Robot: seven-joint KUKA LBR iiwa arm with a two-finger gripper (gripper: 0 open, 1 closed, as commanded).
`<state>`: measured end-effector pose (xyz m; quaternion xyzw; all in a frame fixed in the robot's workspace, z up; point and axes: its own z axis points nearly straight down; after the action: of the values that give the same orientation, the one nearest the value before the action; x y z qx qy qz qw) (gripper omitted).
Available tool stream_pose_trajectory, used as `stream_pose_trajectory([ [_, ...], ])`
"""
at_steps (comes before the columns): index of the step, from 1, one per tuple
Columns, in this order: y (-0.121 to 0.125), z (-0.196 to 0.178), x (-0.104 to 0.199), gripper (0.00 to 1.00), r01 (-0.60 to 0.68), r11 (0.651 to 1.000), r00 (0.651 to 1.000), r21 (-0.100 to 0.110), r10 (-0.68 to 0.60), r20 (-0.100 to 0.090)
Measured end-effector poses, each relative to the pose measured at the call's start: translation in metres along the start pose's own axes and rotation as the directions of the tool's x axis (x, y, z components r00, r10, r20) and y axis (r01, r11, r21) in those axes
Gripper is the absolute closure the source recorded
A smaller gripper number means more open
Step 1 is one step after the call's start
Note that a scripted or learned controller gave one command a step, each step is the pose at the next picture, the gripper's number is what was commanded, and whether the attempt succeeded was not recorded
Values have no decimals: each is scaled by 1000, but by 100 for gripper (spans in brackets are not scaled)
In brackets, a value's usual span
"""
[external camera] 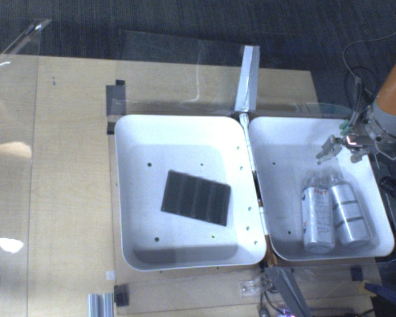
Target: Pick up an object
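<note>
Camera view: two cans [333, 215] lying side by side in right bin [280, 177], one dark ridged pad [196, 197] flat in left bin [138, 177]. Tool [340, 144] above right bin's far edge, grip impossible to tell. Cans probably light, stiff, slippery; best pinched across the body.

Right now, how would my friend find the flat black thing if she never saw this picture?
Look at the two white bins side by side and choose the left bin. Near its middle lies the dark ribbed pad, a flat rectangle turned slightly askew. Unlike the shiny round cans in the right bin, it is black, flat and alone.
</note>
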<state>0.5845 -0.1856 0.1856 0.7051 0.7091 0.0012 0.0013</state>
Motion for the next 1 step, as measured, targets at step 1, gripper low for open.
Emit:
stream_pose_trajectory([
  [1,-39,97,-9,0,73,997,997,-8,-73,3],
])
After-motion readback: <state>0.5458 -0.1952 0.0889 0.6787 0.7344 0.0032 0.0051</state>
